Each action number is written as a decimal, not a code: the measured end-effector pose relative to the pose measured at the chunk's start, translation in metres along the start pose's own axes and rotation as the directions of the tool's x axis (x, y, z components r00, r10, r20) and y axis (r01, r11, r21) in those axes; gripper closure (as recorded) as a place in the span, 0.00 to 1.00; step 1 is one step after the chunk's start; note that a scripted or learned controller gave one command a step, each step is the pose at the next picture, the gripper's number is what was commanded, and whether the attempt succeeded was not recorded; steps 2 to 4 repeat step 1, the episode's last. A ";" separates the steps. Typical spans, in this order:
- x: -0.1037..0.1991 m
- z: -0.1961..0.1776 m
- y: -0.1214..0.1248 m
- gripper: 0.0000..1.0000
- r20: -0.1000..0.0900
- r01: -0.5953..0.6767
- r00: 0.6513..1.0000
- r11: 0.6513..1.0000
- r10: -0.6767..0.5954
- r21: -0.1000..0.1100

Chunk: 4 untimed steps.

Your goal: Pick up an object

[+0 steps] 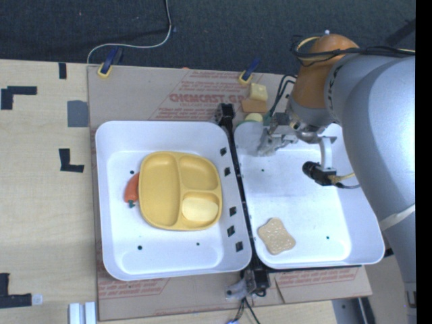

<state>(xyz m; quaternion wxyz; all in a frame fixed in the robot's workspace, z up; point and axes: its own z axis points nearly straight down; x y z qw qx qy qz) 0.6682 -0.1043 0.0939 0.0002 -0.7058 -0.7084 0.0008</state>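
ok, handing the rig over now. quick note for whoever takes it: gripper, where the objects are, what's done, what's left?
Gripper: low at the far edge of the right bin, near the left corner. Finger state not readable, nothing seen held.
Left bin: yellow divided plate with a pale yellow piece in its near-right compartment; orange item partly hidden at the plate's left edge.
Right bin: tan cracker-like piece near the front left.
Behind the bins: a tan block.
Done: no pick visible.
Left: grasp and lift one object.
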 end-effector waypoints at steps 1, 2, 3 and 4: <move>0.000 0.000 0.000 0.00 0.001 0.000 1.000 1.000 0.000 0.000; 0.000 0.000 0.000 0.00 0.001 0.000 1.000 1.000 0.000 0.000; 0.000 0.000 0.000 0.00 0.001 0.000 1.000 1.000 0.000 0.000; 0.000 0.000 0.000 0.00 0.001 0.000 1.000 1.000 0.000 0.000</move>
